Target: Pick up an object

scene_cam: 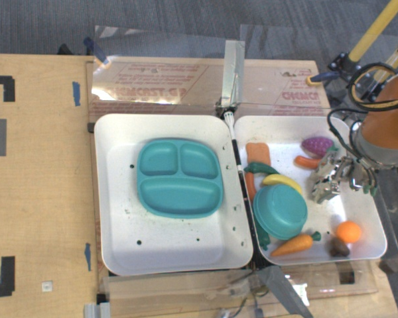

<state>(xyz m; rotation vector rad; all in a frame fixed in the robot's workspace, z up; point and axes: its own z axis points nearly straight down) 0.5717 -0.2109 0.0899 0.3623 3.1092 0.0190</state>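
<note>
End effector (327,183) over right bin (378,244), grip state unclear, teal tray (180,177) in left bin (113,197)

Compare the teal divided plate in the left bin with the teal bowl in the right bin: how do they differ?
The divided plate is wide, a rounded rectangle, with three compartments; the bowl is smaller, round and undivided. The divided plate lies flat and alone in the left bin; the bowl sits tilted among toy foods in the right bin, with a banana and a carrot close by. Both are the same teal colour.
</note>
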